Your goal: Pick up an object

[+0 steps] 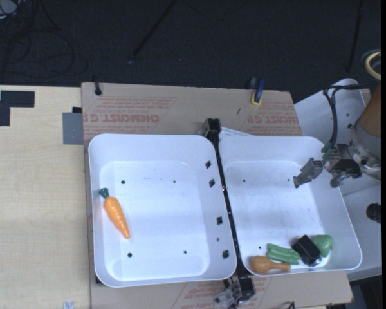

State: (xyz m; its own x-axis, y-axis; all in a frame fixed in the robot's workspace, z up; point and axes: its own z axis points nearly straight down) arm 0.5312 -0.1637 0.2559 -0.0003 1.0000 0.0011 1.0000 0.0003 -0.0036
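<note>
Camera view, looking down at a slant: the counter (32, 192) is pale wood-grain, flat and matte, with a brown cardboard sheet (180, 111) laid over it carrying reversed red print. On the cardboard sit two shallow white bins, smooth plastic with rounded corners, side by side and touching along a black divider strip (220, 198).

The left bin (116, 150) holds one object: a toy carrot (116, 216), orange, tapered, with a small green top, lying near the left wall.

The right bin (244, 150) holds four objects clustered at its near right corner: one green rounded piece (323, 242) by the right wall; one black blocky item (307, 250) resting against it; one green elongated pod-shaped piece (283, 253) to its left; one tan pear-shaped piece (268, 264) at the near rim, touching the pod.

The arm enters from the right, over the right bin's far right edge. The hand (318, 171) is grey metal, hanging above the bin's right side, well apart from the cluster. Its two fingers appear spread, with nothing between them.

One blue-and-yellow clamp (257, 92) grips the cardboard's far edge.
</note>
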